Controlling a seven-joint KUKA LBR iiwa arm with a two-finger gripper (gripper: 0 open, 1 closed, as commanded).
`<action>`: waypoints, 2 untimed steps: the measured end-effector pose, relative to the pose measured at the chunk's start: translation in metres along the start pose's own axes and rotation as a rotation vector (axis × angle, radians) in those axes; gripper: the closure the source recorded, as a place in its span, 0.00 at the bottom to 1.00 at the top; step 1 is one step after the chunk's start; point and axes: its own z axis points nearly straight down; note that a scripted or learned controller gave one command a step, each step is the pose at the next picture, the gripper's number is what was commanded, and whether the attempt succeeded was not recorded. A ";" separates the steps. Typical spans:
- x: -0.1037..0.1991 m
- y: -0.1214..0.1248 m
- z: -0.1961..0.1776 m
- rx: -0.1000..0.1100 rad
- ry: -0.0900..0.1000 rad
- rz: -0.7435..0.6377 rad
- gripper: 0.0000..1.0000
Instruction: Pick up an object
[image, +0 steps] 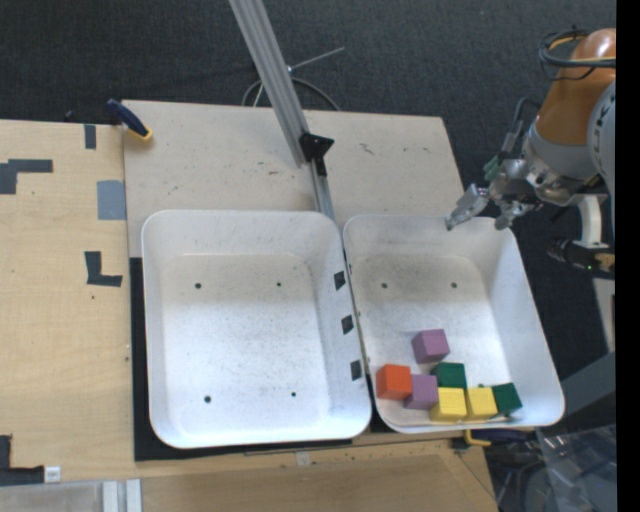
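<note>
Several small cubes lie clustered in the near right corner of the right bin: a purple cube, an orange cube, a second purple cube, two yellow cubes side by side, and two green cubes. My gripper hangs over the far right rim of that bin, well away from the cubes. Its fingers stand spread, with nothing between them.
The left bin sits beside the right one. A slanted metal rail runs from the top down to the gap between the bins. A blue and yellow clamp lies at the bench's far left.
</note>
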 end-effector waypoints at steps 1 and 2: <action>0.028 -0.071 0.071 0.012 0.005 0.003 0.00; 0.047 -0.095 0.052 0.001 0.002 0.001 0.00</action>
